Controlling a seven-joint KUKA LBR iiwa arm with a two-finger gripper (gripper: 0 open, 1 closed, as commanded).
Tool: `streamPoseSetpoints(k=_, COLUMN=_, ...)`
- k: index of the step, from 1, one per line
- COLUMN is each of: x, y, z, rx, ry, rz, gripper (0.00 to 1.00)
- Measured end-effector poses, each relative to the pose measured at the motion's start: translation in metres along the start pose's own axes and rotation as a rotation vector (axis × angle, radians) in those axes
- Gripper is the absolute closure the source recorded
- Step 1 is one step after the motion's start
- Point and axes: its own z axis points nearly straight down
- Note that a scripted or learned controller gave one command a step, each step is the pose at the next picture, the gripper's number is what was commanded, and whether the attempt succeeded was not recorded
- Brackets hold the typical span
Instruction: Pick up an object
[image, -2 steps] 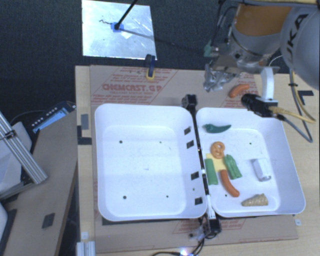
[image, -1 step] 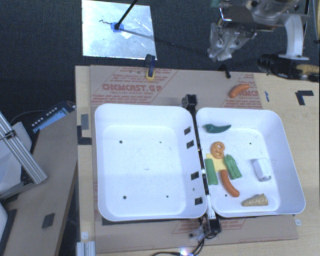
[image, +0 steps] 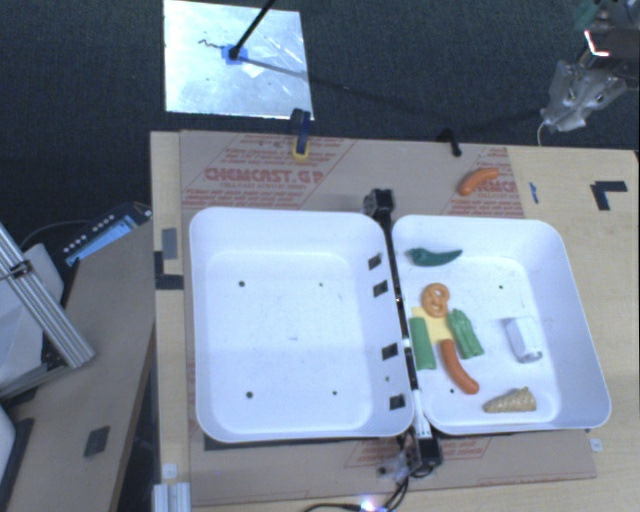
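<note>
We look down on a tan bench (image: 120, 330) carrying a brown sheet printed "CHEMCAST GP" (image: 262, 172), and on that sheet two shallow white bins side by side. The left bin (image: 290, 320) has a bare floor. The right bin (image: 560, 300) holds the objects: a dark green pepper-shaped piece (image: 433, 257) at its 11 o'clock, a small orange pretzel-like ring (image: 435, 297) below it, two green pieces (image: 464, 333) and (image: 421, 342) near the centre-left with a yellow bit between them, an orange-red sausage shape (image: 459, 367) toward 7 o'clock, a pale grey cylinder (image: 522, 338) at about 4 o'clock, and a tan cone-like piece (image: 511, 402) at 5 o'clock. Another orange sausage shape (image: 478, 181) lies outside the bins on the sheet, at 12 o'clock from the right bin.

Dark carpet (image: 80, 100) surrounds the bench; a shiny metal plate (image: 238, 60) lies on it at 11 o'clock. The gripper (image: 578, 100) hangs at 1 o'clock, well apart from the bins, above the carpet; we cannot tell how it is set.
</note>
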Motion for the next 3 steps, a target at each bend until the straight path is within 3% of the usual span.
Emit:
streamPoseSetpoints(k=1, x=-0.052, y=0.070, z=0.000, rx=-0.004, ry=0.001, rz=-0.011, gripper=1.00)
streamPoseSetpoints(k=2, x=-0.126, y=0.047, z=0.013, rx=0.002, ry=0.002, rz=-0.008, gripper=1.00)
streamPoseSetpoints(k=3, x=-0.095, y=0.040, z=0.214, rx=0.014, ry=0.007, rz=-0.015, gripper=1.00)
